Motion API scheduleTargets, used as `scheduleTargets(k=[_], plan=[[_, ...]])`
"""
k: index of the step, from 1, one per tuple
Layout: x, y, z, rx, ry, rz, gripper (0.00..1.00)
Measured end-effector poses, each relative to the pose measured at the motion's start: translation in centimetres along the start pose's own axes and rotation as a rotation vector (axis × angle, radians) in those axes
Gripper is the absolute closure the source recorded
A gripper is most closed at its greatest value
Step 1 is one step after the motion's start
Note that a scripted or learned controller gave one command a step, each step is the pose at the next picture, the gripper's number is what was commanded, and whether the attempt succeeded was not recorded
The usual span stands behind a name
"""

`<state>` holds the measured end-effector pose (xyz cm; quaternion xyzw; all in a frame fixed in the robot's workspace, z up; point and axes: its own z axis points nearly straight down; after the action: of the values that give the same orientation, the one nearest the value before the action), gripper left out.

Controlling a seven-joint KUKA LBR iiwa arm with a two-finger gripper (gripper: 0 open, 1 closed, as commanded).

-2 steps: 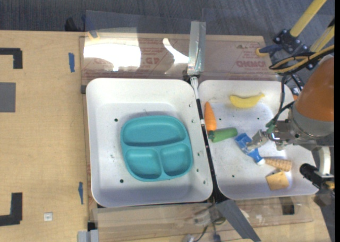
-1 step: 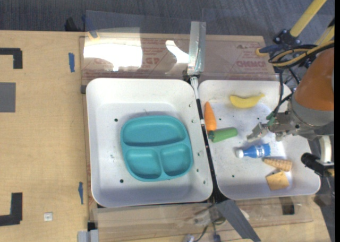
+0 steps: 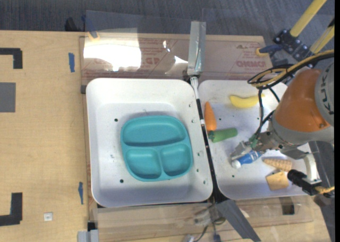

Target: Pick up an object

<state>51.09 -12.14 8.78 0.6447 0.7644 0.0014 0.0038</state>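
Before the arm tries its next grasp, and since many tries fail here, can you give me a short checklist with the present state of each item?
1. Gripper over the right bin: ok.
2. A target close under it: ok, the blue and white tube lies just beside the fingertips.
3. Tube between the fingers: cannot tell.
4. Neighbours apart from the tube: ok, the green piece and the waffle cone lie apart from it.
5. Left bin untouched: ok, the teal divided plate sits flat in it.

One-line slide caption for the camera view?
Gripper low in right bin above blue tube; teal tray in left bin.
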Motion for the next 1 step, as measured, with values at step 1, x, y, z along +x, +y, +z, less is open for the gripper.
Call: scheduleTargets(k=[1], plan=[[-0.11, 0.14, -1.11, -0.005, -0.002, 0.003, 1.0]])
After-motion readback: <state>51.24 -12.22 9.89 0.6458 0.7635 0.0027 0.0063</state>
